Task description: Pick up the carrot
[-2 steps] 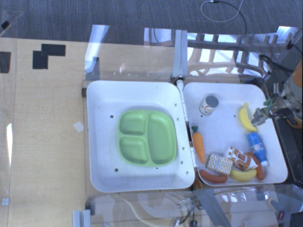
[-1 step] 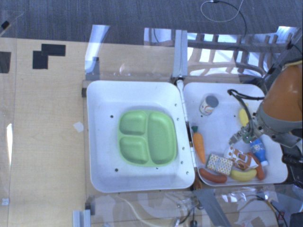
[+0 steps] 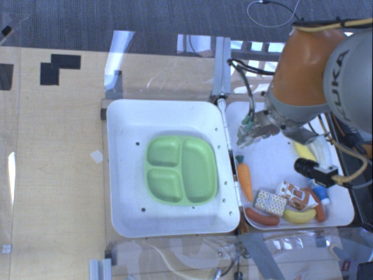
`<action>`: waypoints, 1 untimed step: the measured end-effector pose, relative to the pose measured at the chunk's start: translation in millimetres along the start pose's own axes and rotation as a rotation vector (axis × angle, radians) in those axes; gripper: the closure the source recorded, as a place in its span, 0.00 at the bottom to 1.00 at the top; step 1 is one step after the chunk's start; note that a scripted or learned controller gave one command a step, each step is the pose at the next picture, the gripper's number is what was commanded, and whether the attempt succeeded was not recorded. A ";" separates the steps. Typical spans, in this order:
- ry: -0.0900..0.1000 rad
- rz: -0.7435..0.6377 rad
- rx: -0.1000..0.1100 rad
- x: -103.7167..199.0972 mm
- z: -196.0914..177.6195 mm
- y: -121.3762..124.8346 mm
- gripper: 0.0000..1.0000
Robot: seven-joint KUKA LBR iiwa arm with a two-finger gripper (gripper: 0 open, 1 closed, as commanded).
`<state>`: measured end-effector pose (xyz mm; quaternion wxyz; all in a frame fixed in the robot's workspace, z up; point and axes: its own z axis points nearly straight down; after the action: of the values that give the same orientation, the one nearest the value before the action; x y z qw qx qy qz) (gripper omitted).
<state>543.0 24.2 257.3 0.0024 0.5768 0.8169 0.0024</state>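
The orange carrot (image 3: 245, 182) lies in the right bin (image 3: 274, 156), close to its left wall, with its green top pointing toward the back. My gripper (image 3: 248, 134) hangs above the bin's back left part, a short way behind the carrot and apart from it. It looks open, with nothing between its fingers.
Along the right bin's front lie a red sausage (image 3: 261, 217), a banana (image 3: 300, 216), a checkered box (image 3: 270, 203) and a red-and-white packet (image 3: 295, 195). A yellow item (image 3: 304, 150) sits near the right wall. The left bin (image 3: 122, 156) holds a green divided plate (image 3: 181, 169).
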 end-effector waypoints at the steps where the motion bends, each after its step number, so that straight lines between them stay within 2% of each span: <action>1: -0.005 -0.267 -0.003 -104.4 -124.1 -62.7 1.00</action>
<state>518.0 -95.3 381.2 0.0056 0.4631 0.8863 0.0019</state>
